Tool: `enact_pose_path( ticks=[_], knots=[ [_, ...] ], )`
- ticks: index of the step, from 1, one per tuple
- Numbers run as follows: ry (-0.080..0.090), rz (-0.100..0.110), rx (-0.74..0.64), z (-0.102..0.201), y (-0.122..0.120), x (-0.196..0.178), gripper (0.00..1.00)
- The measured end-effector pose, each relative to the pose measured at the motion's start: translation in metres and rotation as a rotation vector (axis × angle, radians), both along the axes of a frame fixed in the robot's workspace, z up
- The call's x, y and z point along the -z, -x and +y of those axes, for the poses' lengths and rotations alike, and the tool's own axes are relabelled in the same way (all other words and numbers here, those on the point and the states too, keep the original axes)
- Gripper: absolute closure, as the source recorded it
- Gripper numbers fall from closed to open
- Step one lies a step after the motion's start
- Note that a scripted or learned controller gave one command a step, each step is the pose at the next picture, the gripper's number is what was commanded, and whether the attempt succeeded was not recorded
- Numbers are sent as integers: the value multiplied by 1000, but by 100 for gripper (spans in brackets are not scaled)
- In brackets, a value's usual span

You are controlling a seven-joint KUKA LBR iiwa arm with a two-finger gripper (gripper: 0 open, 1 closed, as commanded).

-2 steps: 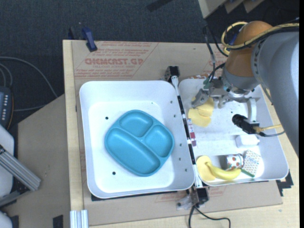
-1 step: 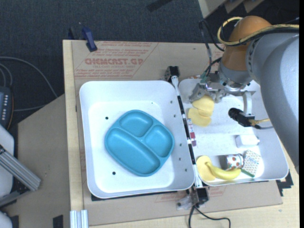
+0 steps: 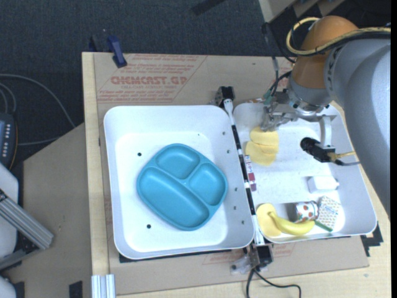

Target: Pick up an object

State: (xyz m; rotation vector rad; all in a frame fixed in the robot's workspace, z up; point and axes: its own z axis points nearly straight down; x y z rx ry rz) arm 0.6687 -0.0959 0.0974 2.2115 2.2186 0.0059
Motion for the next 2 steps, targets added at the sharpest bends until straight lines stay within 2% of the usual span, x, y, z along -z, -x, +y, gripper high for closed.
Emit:
enact_pose_path(
  ticks=[1, 2],
  knots=[
    [0, 1, 0, 0, 0, 0, 0],
    [-4, 11, 3, 2, 26, 13, 0]
  ],
)
